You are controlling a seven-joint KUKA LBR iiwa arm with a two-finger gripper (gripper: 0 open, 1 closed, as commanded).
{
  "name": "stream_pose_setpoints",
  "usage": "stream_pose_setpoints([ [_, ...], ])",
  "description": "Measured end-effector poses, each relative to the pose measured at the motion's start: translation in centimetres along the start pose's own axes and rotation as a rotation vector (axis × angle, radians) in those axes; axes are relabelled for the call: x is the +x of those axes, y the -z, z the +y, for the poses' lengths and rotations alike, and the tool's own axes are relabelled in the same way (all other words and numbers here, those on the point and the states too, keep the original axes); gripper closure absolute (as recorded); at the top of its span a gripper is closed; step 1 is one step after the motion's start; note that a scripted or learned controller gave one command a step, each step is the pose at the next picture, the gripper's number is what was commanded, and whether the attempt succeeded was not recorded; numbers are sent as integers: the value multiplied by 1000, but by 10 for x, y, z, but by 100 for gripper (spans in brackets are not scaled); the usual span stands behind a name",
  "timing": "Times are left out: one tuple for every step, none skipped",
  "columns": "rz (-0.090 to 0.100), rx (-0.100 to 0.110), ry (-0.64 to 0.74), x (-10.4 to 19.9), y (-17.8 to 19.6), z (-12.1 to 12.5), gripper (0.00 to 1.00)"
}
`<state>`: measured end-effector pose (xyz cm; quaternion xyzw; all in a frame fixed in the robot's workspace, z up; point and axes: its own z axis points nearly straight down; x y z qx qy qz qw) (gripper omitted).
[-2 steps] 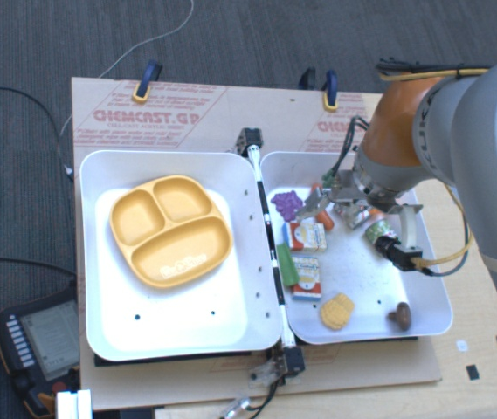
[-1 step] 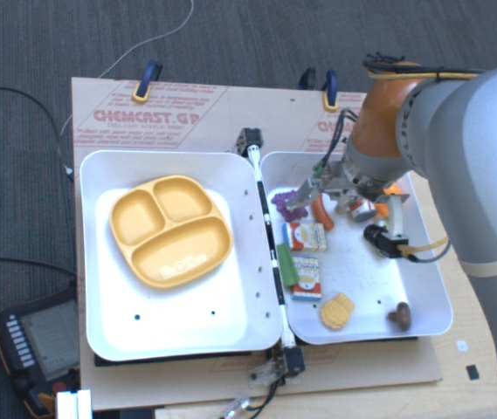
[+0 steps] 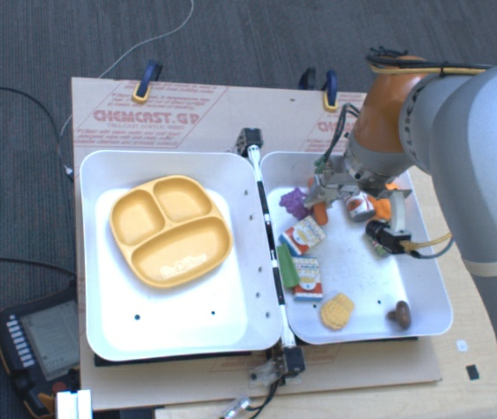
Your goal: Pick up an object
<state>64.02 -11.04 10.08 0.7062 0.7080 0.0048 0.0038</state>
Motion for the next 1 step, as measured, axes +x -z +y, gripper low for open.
stream_pose_setpoints([
  [-1, 10, 0, 82, 85, -34, 100],
])
